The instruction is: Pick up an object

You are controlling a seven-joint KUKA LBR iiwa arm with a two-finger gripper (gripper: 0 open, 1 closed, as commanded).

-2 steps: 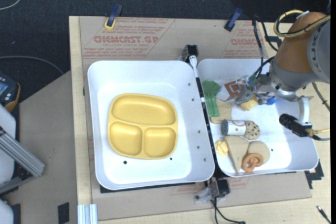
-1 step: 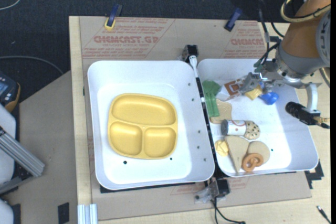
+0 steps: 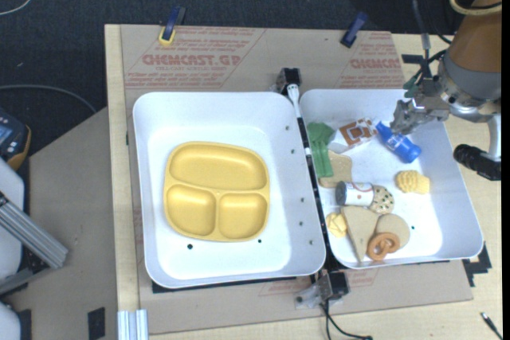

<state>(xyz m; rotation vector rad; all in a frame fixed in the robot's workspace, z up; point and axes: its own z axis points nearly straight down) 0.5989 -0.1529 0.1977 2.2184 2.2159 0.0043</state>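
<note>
The right bin (image 3: 468, 207) holds several small items. A blue bottle-like piece (image 3: 401, 145) lies near the bin's far right. My gripper (image 3: 406, 118) hangs just above that piece's far end, close to the bin's back wall. To its left lie a brown and white packet (image 3: 356, 132) and a green strip (image 3: 321, 147). Nearer the front lie a yellow ridged piece (image 3: 413, 182), a white cylinder with a dark end (image 3: 355, 193), a speckled cookie (image 3: 382, 199) and a pretzel (image 3: 383, 244). Nothing is lifted off the bin floor.
The left bin (image 3: 151, 171) holds a yellow divided tray (image 3: 217, 190). A ridge with clamps (image 3: 303, 163) separates the two bins. The arm's grey body and orange band (image 3: 476, 52) stand over the right bin's far right corner. Tan flat pieces (image 3: 362, 231) lie at the front.
</note>
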